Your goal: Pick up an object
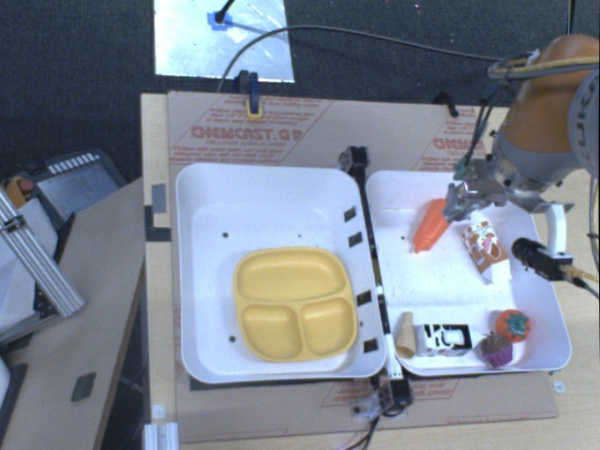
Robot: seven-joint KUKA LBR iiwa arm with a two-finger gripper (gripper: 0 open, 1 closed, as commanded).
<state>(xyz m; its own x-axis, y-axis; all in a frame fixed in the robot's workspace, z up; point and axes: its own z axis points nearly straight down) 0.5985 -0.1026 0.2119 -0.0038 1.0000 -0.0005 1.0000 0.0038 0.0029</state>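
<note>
Over the far half of the right bin (422, 289): the gripper (457, 202), at the end of the grey arm (548, 129) reaching in from the right edge. Sits right at the far end of an orange carrot (429, 231); touching it or just above it, cannot tell. Cannot tell either how far open the tool is, or whether it has hold of anything, all that being hidden under the wrist.

Carrot: in the far half of the right bin, slanted, near end turned toward the wall shared with the other bin, well apart from the things along the near edge.

Just right of the carrot, apart from it: a white packet (484, 244) with red-brown print, lying far to near, its far end close beside the gripper.

Along the near edge of the same bin, left corner to right corner: a tan cone (405, 334) against the left wall; just beside it a small black-and-white thing (447, 337), too blurred to name; then a purple lump (496, 350) and, just behind it, a round orange-red fruit (513, 324) with a green top, both near the right corner.

In the left bin (262, 204): a yellow plate (295, 303) with three compartments, lying flat in the near half, closer to the right wall than to the left.

Under both bins: a pale board (281, 134) with red print, and a blue-and-yellow clamp (249, 94) on its far edge.
</note>
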